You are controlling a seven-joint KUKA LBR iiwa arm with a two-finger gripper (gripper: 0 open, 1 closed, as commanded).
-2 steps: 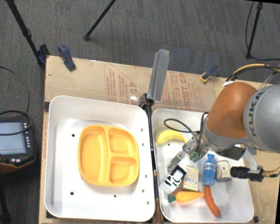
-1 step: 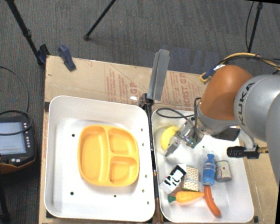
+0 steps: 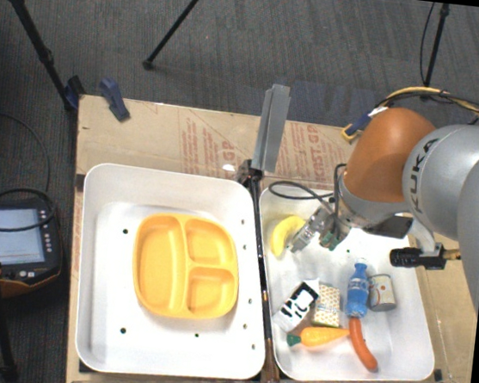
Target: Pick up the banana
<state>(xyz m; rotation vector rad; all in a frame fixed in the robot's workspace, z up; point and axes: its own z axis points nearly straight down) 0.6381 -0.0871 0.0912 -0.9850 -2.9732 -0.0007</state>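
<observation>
The banana [image 3: 284,233], yellow and curved, lies in the upper left part of the right bin [image 3: 425,335], close to the divider between the bins. My gripper [image 3: 317,237] hangs low over that bin just to the banana's right. Its left finger [image 3: 303,237] stands right beside the fruit. The jaws are open and nothing shows between them. The grey arm with its orange band [image 3: 387,157] comes in from the upper right.
Lower in the right bin lie a blue bottle [image 3: 357,289], a black-and-white box [image 3: 299,305], a checkered packet [image 3: 328,299], a carrot [image 3: 324,337], a red sausage-like piece [image 3: 364,346] and a small grey item [image 3: 383,293]. The left bin [image 3: 102,213] holds a yellow divided plate [image 3: 187,267].
</observation>
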